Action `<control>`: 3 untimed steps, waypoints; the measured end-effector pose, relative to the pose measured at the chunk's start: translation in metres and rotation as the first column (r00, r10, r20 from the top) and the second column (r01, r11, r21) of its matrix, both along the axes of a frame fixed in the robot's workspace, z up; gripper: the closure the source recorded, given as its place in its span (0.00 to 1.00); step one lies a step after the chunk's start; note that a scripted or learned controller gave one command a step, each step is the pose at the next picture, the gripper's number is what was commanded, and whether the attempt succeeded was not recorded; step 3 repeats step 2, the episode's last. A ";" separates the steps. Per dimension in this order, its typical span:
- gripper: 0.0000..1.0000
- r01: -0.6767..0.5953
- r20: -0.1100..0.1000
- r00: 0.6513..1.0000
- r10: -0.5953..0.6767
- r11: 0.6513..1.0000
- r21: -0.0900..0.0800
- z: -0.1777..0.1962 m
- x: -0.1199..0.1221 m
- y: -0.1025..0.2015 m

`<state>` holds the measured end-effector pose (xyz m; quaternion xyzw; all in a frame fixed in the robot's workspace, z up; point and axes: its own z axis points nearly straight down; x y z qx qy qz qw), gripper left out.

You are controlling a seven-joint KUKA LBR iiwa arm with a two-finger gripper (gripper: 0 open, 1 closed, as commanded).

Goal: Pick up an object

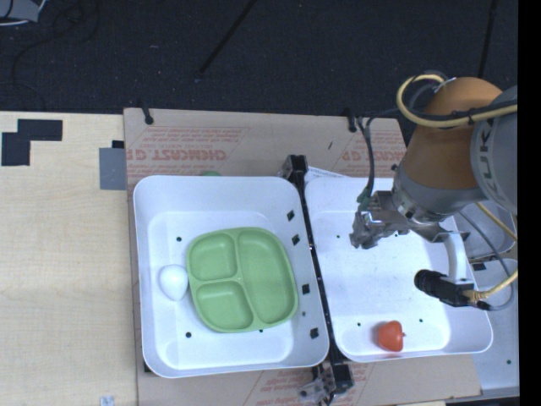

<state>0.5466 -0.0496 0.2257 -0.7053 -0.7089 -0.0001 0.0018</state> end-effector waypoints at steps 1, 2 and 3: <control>1.00 0.001 -0.003 1.000 -0.001 1.000 0.000 -0.009 -0.009 0.058; 1.00 0.000 -0.003 1.000 0.000 1.000 0.000 -0.006 -0.024 0.116; 1.00 0.000 -0.003 1.000 0.000 1.000 0.000 -0.006 -0.024 0.116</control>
